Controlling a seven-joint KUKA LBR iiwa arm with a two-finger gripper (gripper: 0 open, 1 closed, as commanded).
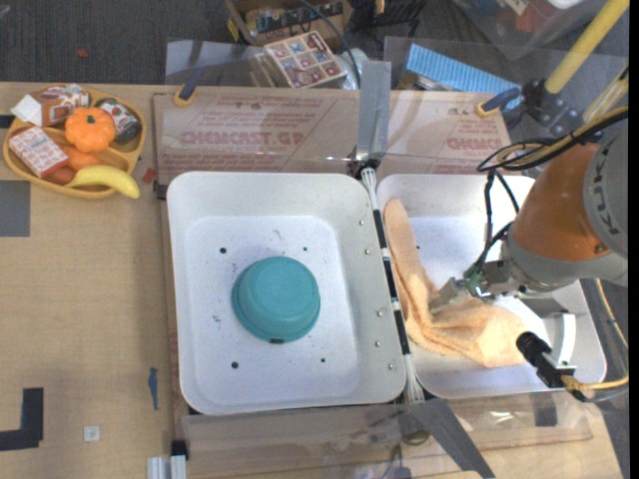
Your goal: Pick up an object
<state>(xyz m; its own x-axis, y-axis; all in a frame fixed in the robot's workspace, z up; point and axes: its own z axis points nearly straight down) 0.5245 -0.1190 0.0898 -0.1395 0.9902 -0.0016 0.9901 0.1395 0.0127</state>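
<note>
- Gripper (pixel 467 287) low in right bin (pixel 449 230), at the middle of the cloth (pixel 451 329); contact with the fabric not certain.
- Grip state: cannot tell, open or clenched; nothing seen held.
- Arm (pixel 561 223) entering from the right, covering the bin's right side and much of its near right corner.
- Cloth, peach-coloured, lying inside right bin: a narrow strip along the left wall from the far end, widening into a bunched heap near the front wall.
- Cloth edge touching or just beside the left wall; little room on that side.
- Bare white floor open in the far half of right bin, between cloth strip and arm.
- Two bin rims meeting at the middle, just left of the cloth.
- Left bin (pixel 200 218) holding one teal bowl (pixel 277 298), upside down, near the centre; bare floor on all sides of it, well apart from every wall.
- Bowl well apart from gripper, the shared rims between.
- Clear sheet (pixel 260 133) with red lettering standing along the far edge of both bins.
- Plate (pixel 20 158) of toy food at the bench's (pixel 80 317) far left corner, well apart from the bins.
- Bench surface left of the bins otherwise bare wood.
</note>
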